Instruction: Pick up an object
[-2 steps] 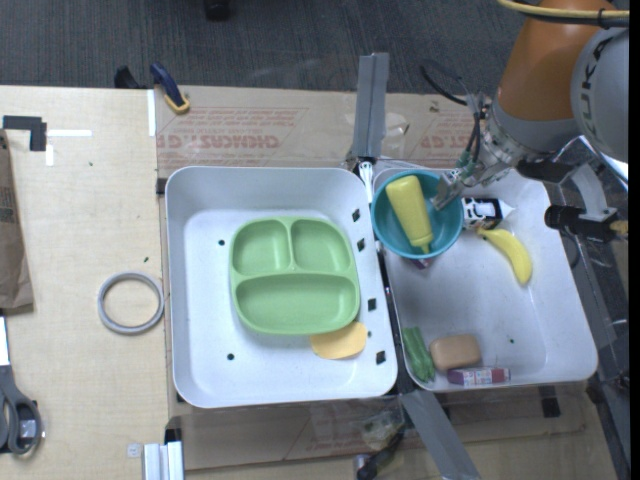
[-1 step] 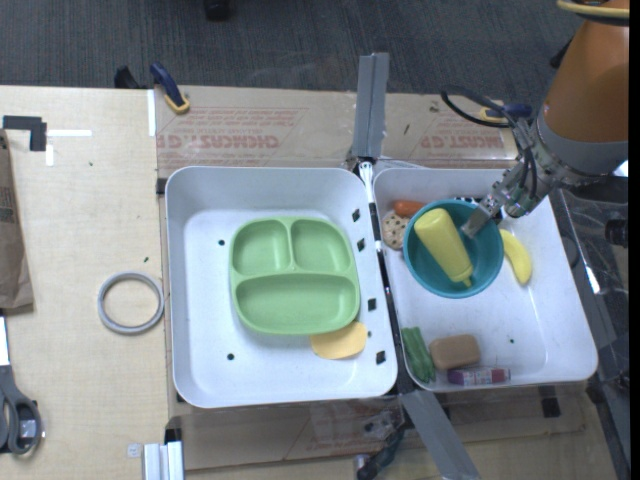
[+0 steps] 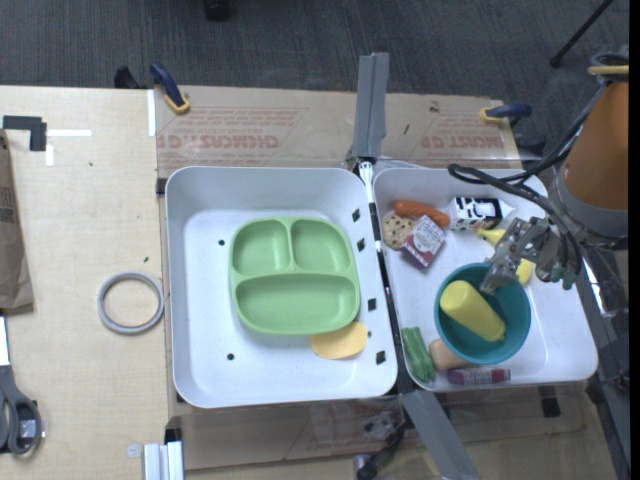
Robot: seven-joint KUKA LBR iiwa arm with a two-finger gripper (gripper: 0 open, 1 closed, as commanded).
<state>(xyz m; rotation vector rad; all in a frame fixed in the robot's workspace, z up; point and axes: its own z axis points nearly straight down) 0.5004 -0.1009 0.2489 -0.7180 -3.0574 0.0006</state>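
Observation:
My gripper [image 3: 510, 271] hangs over the right bin [image 3: 572, 353], above the upper right rim of a teal bowl [image 3: 510, 340]. Its fingers stand apart with nothing between them. A yellow block [image 3: 470, 311] lies inside the bowl, just left of and below the gripper. Around the bowl lie a carrot [image 3: 418, 209], a cookie [image 3: 396, 230], a red packet [image 3: 425, 240], a black-and-white piece [image 3: 476, 209], a green item [image 3: 417, 354], a peach item [image 3: 441, 352] and a pink marker [image 3: 478, 375]. A small yellow piece [image 3: 491, 234] is partly hidden by the gripper.
The left bin [image 3: 190, 268] holds a green divided plate [image 3: 294, 274] and a flat yellow piece [image 3: 338, 343] at the plate's lower right. On the bench at the left lie a grey ring [image 3: 130, 301] and scissors [image 3: 18, 423]. The arm's cables [image 3: 500, 178] cross the right bin's far edge.

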